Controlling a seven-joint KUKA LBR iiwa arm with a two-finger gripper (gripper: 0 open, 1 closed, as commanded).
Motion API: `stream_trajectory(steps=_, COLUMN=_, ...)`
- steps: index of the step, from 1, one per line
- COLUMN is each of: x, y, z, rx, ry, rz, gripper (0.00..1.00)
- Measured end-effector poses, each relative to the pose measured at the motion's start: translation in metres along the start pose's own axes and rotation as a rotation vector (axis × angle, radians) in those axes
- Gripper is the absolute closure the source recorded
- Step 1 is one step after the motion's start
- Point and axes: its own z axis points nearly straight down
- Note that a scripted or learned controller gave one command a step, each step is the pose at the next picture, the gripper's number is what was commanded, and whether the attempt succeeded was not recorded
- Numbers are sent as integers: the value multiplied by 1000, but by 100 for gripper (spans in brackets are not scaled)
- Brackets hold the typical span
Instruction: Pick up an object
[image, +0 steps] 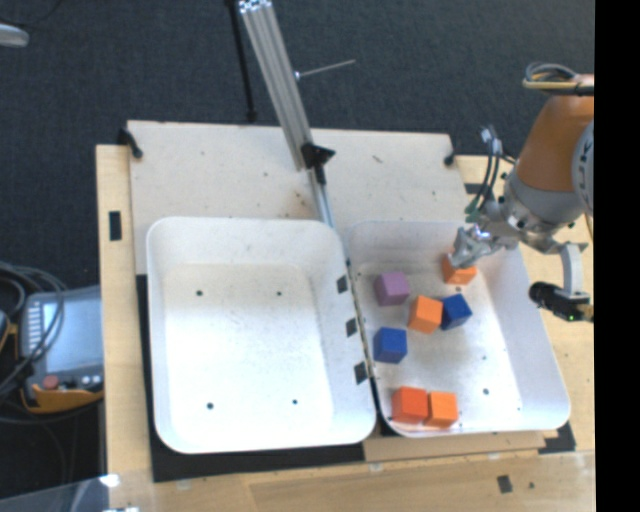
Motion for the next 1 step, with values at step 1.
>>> stream_trajectory(steps=1, x=2, y=-8, z=-53, rx=0, ry=0, rz=-2, gripper=100)
